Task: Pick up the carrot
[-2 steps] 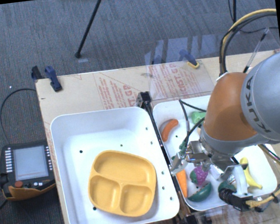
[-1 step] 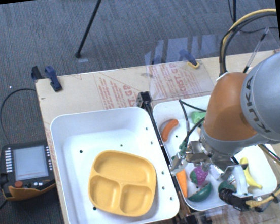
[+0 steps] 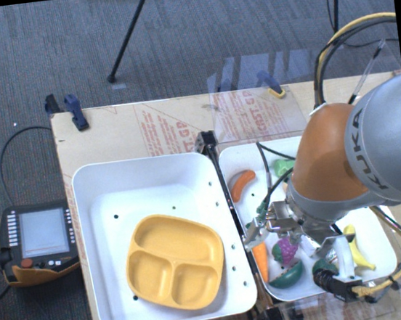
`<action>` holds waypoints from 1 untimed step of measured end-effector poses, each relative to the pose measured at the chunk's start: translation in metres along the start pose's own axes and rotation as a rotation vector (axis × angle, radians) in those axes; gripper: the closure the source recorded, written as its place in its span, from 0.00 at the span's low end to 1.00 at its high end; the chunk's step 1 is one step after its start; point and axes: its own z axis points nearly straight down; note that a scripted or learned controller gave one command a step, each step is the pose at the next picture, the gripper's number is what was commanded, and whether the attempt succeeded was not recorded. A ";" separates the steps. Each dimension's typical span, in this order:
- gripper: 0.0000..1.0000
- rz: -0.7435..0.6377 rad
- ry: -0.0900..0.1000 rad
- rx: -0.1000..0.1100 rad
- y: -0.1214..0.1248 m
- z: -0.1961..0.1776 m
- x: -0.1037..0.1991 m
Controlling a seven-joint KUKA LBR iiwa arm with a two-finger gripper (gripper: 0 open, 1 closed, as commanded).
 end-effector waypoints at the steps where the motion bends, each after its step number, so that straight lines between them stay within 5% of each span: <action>1: 0.00 0.000 0.000 0.000 0.000 0.000 0.000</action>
